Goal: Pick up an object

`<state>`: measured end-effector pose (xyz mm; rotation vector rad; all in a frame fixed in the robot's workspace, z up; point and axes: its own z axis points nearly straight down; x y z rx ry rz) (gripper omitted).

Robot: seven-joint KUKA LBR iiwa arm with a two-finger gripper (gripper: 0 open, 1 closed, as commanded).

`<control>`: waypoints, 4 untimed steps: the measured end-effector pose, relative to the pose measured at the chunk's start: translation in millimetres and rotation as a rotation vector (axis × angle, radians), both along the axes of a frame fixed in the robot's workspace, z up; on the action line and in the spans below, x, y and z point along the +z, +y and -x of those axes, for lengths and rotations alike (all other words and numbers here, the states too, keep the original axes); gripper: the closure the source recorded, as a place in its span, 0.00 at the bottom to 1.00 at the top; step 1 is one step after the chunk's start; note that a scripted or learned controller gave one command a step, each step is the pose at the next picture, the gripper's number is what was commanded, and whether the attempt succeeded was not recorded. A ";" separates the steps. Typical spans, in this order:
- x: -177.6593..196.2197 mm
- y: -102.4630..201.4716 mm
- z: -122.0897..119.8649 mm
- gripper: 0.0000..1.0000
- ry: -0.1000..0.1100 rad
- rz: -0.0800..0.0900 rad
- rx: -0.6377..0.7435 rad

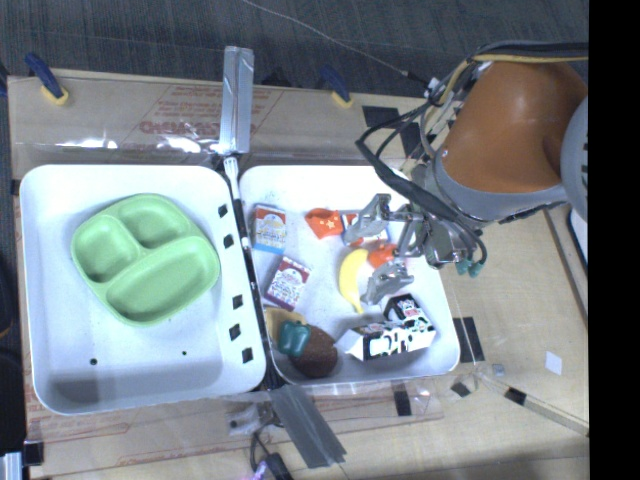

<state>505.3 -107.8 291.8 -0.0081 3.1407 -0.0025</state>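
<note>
Hung the gripper [377,252] low over the right bin [330,175], with the fingers [372,216] spread apart and clamped on nothing. Straddled a small orange piece [384,257], which sat in the gap between the fingers; could not tell whether either finger touched it. Found a yellow banana [350,276] just left of the fingers, beside the orange piece. Noted a red-orange packet [322,223] left of the far finger, and two small red-and-white cartons [270,228] further left, well apart from the fingers. Saw a black-and-white carton [396,334] lying just below the near finger, and a teal object [293,338] resting against a brown round lump [318,354] further down and to the left. Made out a green divided plate [145,258] in the left bin [60,388], far left of the fingers.
</note>
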 end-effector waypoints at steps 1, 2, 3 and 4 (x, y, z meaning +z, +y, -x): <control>-101.7 -28.4 -43.4 0.00 0.010 -0.003 -0.003; -200.0 -44.9 -65.5 0.00 -0.001 -0.002 -0.112; -197.2 9.3 -148.0 0.00 -0.004 0.003 0.119; -185.6 9.7 -148.8 1.00 -0.004 0.006 0.124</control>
